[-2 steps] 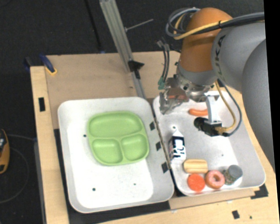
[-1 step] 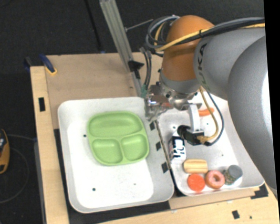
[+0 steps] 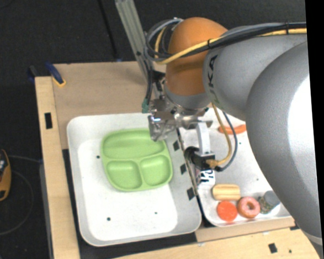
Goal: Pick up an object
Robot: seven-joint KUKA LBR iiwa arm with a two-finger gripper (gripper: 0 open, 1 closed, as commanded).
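The arm (image 3: 270,96) is a bulky, smooth, pale grey shell at the right of the frame, with dark lettering beside its rounded, glossy orange band (image 3: 192,46). Black cables (image 3: 156,37) loop at upper centre, above a small metallic gripper (image 3: 160,123).

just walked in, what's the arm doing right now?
The arm reaches in from the right, with its gripper down at the far right rim of the green divided plate, which lies in the left bin. I can't tell whether it has a grip. A tan roll, a red piece and a pink donut lie in the right bin.
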